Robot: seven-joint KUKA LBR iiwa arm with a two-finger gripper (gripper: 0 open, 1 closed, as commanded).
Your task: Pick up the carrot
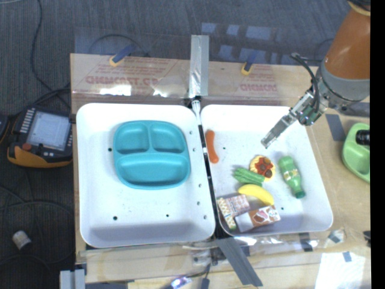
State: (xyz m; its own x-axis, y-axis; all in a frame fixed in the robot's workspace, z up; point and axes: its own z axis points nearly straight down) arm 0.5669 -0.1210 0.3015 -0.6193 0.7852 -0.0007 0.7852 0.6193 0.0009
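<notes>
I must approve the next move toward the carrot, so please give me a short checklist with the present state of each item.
1. Carrot visible in the right bin, against its left wall: ok.
2. Carrot free of other items; green bean and banana lie apart: ok.
3. Hand above the carrot: not ok, it is to the carrot's right.
4. Hand carries nothing: ok.
5. Room between carrot and wall for a finger: cannot tell.

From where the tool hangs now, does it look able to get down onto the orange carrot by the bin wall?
Probably yes: the small orange carrot lies alone, apart from the other food, with bare floor between it and the tool. The right white bin's left wall beside it may crowd one side.
</notes>
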